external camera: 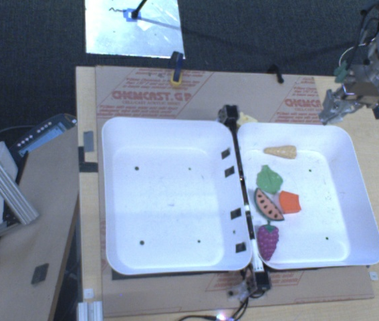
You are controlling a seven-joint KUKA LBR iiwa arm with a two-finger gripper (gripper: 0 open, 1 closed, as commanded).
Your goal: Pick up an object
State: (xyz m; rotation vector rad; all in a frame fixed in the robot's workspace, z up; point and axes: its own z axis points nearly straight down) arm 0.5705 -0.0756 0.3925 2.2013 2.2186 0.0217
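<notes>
Grapes (pixel 267 239) lie nearest, long axis running near to far, stem end toward the watermelon slice (pixel 268 204). Orange block (pixel 290 202) touches the slice; green leaf (pixel 269 178) just beyond. Cone-shaped piece (pixel 281 152) lies crosswise, tip pointing left. All sit in the right bin (pixel 359 199). Gripper (pixel 331 108) hovers beyond the bin's far right corner; finger state cannot be told.

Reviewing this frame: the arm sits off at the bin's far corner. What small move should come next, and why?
Probably swing the gripper inward over the right bin, since it hangs outside the rim, while the cone, leaf, watermelon slice, orange block and grapes lie inside.
</notes>
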